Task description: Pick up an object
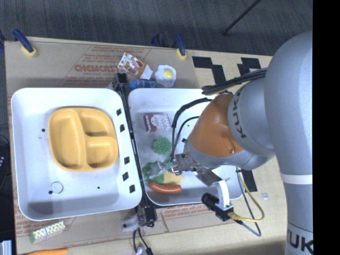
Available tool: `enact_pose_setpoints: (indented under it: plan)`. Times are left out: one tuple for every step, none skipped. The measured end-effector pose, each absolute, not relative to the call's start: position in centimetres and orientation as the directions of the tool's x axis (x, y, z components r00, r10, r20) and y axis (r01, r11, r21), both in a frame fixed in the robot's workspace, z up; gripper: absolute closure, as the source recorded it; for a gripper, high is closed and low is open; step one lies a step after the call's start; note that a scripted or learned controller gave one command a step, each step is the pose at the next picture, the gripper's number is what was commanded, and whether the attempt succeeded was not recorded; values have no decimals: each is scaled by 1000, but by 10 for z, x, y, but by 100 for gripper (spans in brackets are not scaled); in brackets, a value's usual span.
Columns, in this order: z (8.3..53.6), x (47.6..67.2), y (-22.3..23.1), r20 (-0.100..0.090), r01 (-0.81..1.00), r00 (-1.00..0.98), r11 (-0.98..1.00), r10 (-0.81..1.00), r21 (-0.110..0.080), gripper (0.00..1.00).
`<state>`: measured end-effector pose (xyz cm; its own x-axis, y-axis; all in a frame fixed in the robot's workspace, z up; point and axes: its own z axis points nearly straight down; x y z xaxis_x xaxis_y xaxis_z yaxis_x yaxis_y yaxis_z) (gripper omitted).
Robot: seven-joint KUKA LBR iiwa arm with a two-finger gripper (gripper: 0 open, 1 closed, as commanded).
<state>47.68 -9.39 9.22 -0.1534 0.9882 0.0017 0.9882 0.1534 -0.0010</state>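
The hot dog (164, 187) is found in the right bin (139, 102), at its near wall, long axis along that wall. The gripper (178, 164) is positioned just above it, beside green toys (154, 169).

one fixed camera above the bench (95, 57), slanting down on both bins (32, 195).

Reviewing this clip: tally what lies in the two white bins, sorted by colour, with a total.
Yellow: 2, the divided tray in the left bin and a yellow piece in the right bin
Green: 2, a round item and a leafy one
Red: 1, a long piece
Maroon and white: 1, a packet
Total: 6
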Motion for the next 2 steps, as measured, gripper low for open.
enact_pose_setpoints:
  plan:
    - [92,477,-94,2,988,-153,153,988,-1,0]
    - [92,477,-94,2,988,-153,153,988,-1,0]
